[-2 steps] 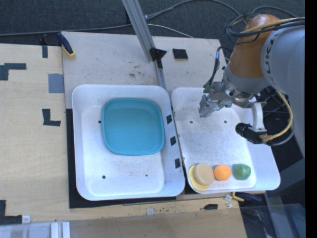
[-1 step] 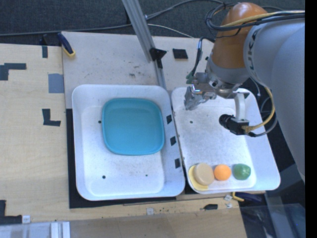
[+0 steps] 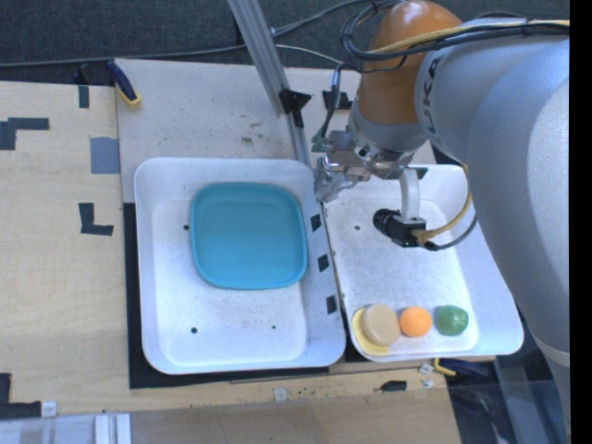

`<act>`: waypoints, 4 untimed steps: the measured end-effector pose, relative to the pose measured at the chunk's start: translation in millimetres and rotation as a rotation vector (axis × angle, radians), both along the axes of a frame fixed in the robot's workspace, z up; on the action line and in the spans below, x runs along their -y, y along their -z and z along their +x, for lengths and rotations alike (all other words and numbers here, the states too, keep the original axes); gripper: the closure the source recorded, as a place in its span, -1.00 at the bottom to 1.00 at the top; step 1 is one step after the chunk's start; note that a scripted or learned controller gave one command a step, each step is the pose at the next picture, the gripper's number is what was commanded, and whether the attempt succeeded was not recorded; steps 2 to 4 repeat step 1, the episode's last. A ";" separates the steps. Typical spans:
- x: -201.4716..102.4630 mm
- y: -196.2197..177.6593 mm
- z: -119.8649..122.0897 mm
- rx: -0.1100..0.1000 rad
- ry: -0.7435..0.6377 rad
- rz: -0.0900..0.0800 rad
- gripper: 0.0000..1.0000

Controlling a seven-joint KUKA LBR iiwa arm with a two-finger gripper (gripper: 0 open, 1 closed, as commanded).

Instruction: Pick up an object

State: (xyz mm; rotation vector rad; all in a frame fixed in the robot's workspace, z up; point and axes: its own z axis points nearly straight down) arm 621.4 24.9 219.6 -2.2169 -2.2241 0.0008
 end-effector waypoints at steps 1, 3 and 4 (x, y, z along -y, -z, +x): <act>-43.6 4.2 18.0 0.000 0.000 0.000 1.00; -43.6 4.2 18.0 0.000 0.000 0.000 1.00; -43.6 4.2 18.0 0.000 0.000 0.000 1.00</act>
